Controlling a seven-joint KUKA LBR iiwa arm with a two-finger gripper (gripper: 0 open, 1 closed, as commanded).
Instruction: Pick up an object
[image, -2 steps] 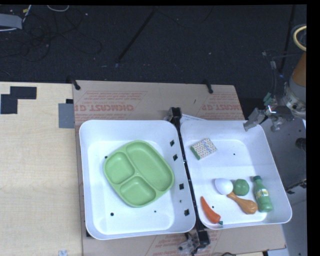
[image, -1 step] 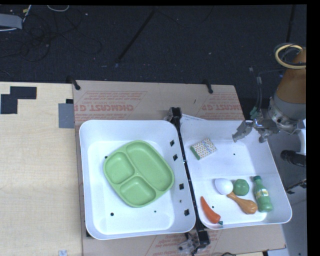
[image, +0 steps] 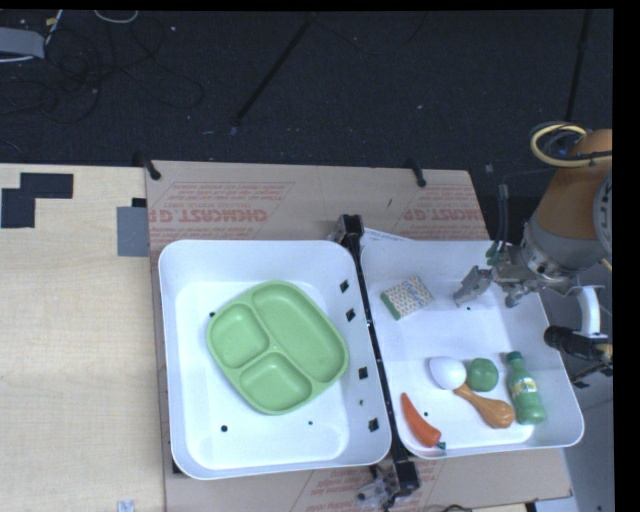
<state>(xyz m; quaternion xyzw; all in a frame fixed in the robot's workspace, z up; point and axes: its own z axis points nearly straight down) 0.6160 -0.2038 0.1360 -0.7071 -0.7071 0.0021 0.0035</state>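
Table (image: 80, 330), pale wood, with a brown cardboard sheet (image: 300, 205) under two shallow white bins set side by side. Left bin (image: 190, 440), centre of the frame: holds one green divided plate (image: 277, 346) with three compartments, lying flat and turned at a slant. Right bin (image: 560, 425), right of the frame: a small patterned square block (image: 407, 296) near the upper left corner; a white egg-shaped item (image: 447, 373) touching a green ball (image: 482, 374) near the middle; a tan drumstick-shaped item (image: 487, 405) just below those two; a green bottle (image: 523, 387) with a yellow label lying along the right side; an orange-red carrot-like item (image: 421, 421) at the lower left, its lower end resting on a white item at the bin's front rim that is too small to make out. Arm (image: 575, 205), grey with an orange band, enters at the right edge, its upper part cut off by the frame. Jaws (image: 483, 283): spread open with nothing between them, over the upper part of the right bin, to the right of the patterned block and apart from it. Black clips along the divide between the bins; their detail is unclear.
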